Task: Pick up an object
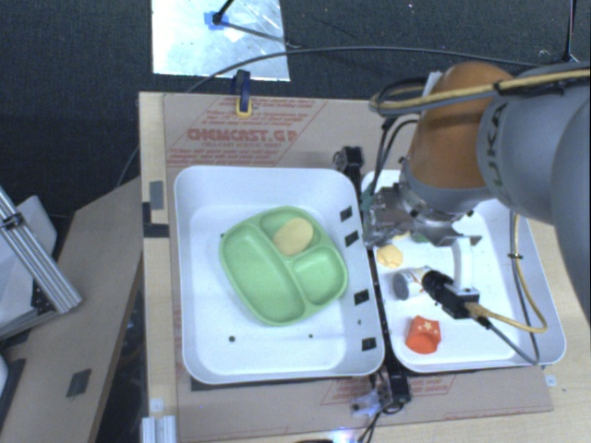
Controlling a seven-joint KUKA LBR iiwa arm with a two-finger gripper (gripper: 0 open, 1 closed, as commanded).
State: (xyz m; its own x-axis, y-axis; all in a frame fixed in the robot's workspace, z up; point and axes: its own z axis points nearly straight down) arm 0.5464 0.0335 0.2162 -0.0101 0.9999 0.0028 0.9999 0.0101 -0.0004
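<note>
Cardboard-covered bench (249, 127) bears both bins; gripper (392, 238) grip state unclear.

robotics lab or test cell, not home. evidence: industrial grey arm (517, 146) with orange band, loose cables (503, 326) trailing across setup; two shallow white bins (199, 275) side by side on brown board (249, 132) printed "chemcast gp"; dark carpet-like floor (74, 72) around worktop; aluminium extrusion rail (37, 261) at left edge; shiny foil-like sheet (217, 26) with blue tape at top; blue-yellow clamp (243, 95) on board edge.
</note>
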